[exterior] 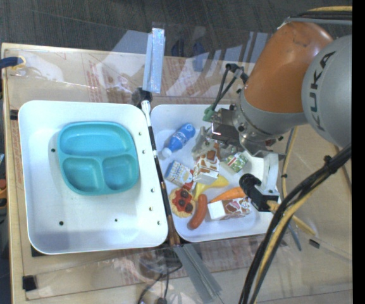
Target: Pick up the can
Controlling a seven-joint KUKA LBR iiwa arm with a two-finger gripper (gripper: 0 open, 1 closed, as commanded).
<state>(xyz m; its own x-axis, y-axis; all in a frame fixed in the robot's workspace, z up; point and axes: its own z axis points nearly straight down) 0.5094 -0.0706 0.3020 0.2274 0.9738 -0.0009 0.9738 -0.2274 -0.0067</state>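
A small green and white can [236, 163] lies in the right bin [169, 120], near the bin's middle right. The gripper [212, 139] hangs low over the bin's upper middle, just left of and above the can, amid the clutter. The grey wrist and orange band [290, 62] cover the bin's far right corner. A small brown and white item [209, 153] sits right below the gripper; I cannot say whether it is touched.
The right bin also holds a blue bottle [181, 137], small cartons [178, 172], a yellow wedge [212, 183], a carrot [229, 195], a sausage [198, 213] and a pizza slice [183, 200]. The left bin [37, 220] carries a teal divided plate [98, 156]. Cables [283, 214] hang at right.
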